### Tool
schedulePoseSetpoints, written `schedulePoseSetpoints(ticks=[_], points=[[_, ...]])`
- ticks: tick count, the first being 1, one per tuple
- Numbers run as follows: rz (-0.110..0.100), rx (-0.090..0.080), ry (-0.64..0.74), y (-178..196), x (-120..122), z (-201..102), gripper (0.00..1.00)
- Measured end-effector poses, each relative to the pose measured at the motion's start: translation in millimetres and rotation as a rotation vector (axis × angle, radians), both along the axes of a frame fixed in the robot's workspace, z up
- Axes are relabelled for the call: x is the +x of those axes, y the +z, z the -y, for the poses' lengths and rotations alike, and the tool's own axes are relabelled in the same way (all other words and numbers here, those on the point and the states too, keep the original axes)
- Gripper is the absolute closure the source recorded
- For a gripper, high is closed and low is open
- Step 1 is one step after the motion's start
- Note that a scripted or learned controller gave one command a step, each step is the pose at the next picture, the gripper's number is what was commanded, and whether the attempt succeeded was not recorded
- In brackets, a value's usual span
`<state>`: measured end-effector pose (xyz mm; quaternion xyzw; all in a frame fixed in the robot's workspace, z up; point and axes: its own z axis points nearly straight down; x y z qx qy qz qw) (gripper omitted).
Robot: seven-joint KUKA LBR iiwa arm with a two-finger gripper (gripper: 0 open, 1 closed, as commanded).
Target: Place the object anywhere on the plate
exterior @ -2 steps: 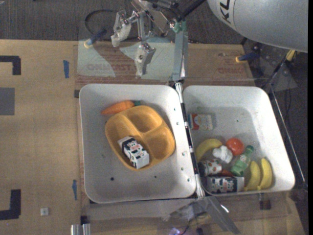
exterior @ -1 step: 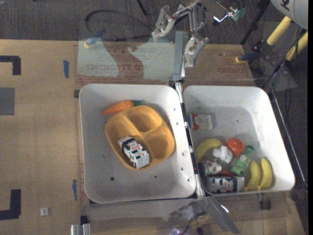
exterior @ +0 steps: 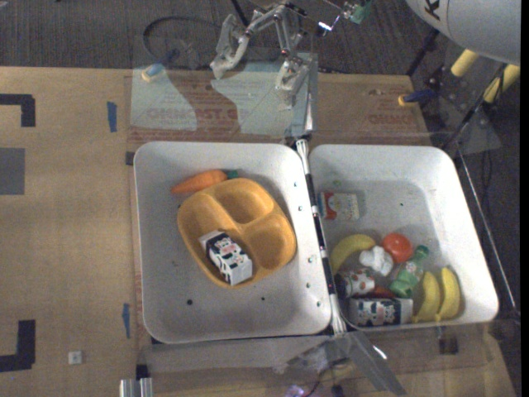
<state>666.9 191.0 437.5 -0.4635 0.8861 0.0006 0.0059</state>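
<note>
While the gripper [exterior: 258, 55] hangs spread wide and empty above the worktop beyond both bins, the milk carton [exterior: 226, 256] sits in the large compartment of the yellow plate [exterior: 263, 203]. Its corner overhangs the plate's near rim, so a nudge could tip it out. A carrot [exterior: 198, 180] touches the plate's far edge; elsewhere the left bin [exterior: 157, 222] offers open floor.

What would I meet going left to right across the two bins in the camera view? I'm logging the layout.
Carrot → cow-print carton on the yellow plate → white packet → orange ball → two bananas at the far right.
</note>
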Motion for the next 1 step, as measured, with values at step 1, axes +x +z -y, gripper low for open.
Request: schedulePoseSetpoints(ticks=[1], points=[[-0.005, -0.004, 0.242, -33.1, -39.7, 3.8, 0.0]])
